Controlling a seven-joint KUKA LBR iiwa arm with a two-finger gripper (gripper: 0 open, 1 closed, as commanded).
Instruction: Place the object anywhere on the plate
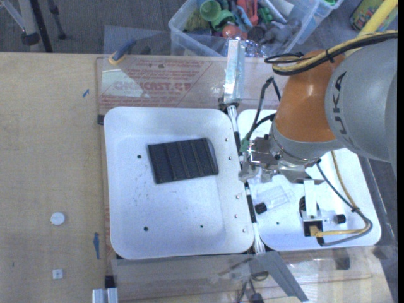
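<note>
The dark grey ribbed plate (183,160) lies flat in the left bin (126,219), slightly tilted, towards the bin's upper middle. My gripper (273,196) hangs low over the left part of the right bin (353,232), close to the divider between the bins. The orange-banded wrist (306,112) covers most of it from above. A pale, translucent piece (278,198) shows just under the wrist, and I cannot tell whether it is a loose object or part of the gripper. Nothing rests on the plate.
A black-and-white fitting (310,214) with a yellow cable (344,232) hangs off the arm over the right bin. A metal bar (234,71) stands behind the bins' divider. A clear box of toys (252,8) sits at the back, and bare wooden bench (44,169) lies to the left.
</note>
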